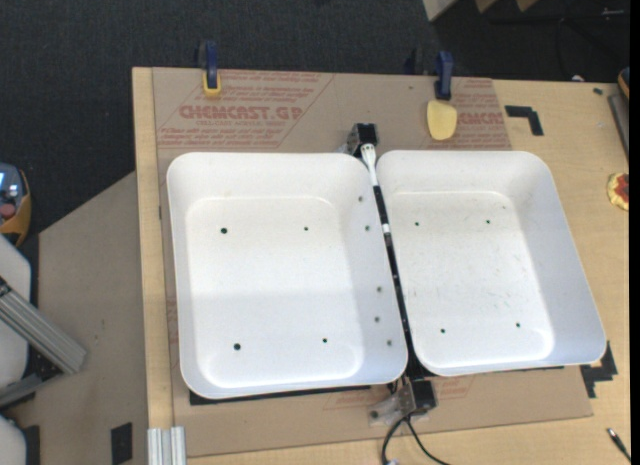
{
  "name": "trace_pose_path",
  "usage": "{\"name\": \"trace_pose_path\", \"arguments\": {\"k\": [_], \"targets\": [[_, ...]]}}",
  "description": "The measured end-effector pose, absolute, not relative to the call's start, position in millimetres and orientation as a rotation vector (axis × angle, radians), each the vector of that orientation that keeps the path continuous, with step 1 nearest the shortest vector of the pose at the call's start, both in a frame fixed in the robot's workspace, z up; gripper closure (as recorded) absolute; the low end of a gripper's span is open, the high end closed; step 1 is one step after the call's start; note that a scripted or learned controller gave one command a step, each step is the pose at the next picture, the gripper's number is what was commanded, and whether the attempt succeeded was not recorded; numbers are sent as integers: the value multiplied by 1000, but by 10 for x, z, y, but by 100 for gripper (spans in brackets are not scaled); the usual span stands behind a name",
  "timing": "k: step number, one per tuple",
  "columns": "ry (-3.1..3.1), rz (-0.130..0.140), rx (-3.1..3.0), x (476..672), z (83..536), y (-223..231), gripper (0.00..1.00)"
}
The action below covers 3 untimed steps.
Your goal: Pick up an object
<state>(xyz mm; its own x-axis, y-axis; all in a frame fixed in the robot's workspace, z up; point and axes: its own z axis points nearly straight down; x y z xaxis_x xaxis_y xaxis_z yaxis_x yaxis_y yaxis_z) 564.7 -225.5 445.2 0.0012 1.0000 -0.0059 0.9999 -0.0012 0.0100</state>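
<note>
Two shallow white bins [176, 253] side by side on a brown board [300, 103], black strip [386, 243] between

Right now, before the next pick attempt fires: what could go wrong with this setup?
1. Both the left bin and the right bin show bare white floors with small dark dots, so a grasp would likely close on nothing.
2. The black strip runs along the seam between the bins; a descent near the inner rims could strike it.
3. The two clamps at the board's far edge stand proud, a possible snag on a low sweep.
</note>
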Motion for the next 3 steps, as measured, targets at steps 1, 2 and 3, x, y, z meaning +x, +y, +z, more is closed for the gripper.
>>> {"name": "trace_pose_path", "arguments": {"k": [1,2,3], "targets": [[2225,-1,2220,6155,3609,-2021,100],[2227,-3,2221,6308,2982,-1659,100],[2213,3,2217,6454,3671,-2264,100]]}}
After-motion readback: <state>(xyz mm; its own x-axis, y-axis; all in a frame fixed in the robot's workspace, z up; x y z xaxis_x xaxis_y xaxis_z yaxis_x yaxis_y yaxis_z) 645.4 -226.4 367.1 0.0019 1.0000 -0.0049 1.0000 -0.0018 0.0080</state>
